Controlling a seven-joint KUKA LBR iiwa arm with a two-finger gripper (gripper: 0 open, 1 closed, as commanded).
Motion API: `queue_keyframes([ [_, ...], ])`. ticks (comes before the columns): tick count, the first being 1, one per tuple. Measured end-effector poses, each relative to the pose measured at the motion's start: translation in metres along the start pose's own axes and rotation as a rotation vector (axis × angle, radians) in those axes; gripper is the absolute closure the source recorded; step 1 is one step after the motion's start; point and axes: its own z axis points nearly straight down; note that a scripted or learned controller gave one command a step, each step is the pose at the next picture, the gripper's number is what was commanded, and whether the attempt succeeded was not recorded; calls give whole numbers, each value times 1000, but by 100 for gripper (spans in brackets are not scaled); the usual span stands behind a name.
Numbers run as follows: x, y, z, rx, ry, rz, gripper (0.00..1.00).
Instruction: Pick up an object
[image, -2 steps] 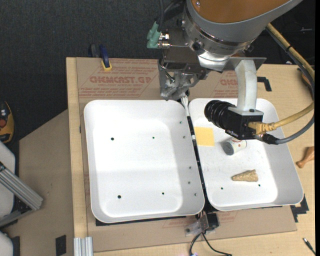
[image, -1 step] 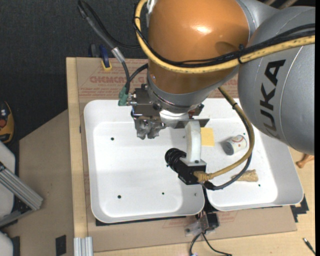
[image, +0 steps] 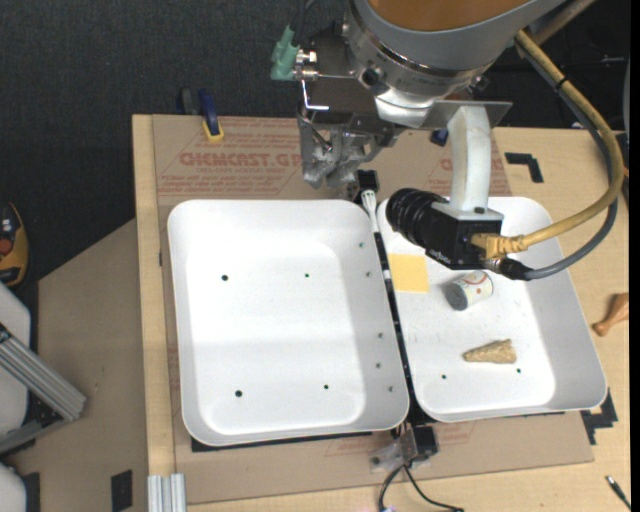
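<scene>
Gripper (image: 335, 160) raised behind the bins; its grip cannot be told.
A miss is risked: the yellow pad (image: 408, 272) lies flat against the right bin (image: 560, 330) floor.

Red printed lettering runs along the far edge of the brown board (image: 250, 150) beneath the two bins; the legible portion reads "CHEMCAST G", and its continuation to the right is covered by the arm's hardware. A second, smaller line of red print sits directly below it, too fine to read. No other text, number or sign is legible.
</scene>
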Motion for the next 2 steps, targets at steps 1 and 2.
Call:
queue_keyframes([
  [1, -4, 7, 156, 34, -17, 4, 100],
  [2, 0, -1, 28, 3, -1, 0, 100],
])
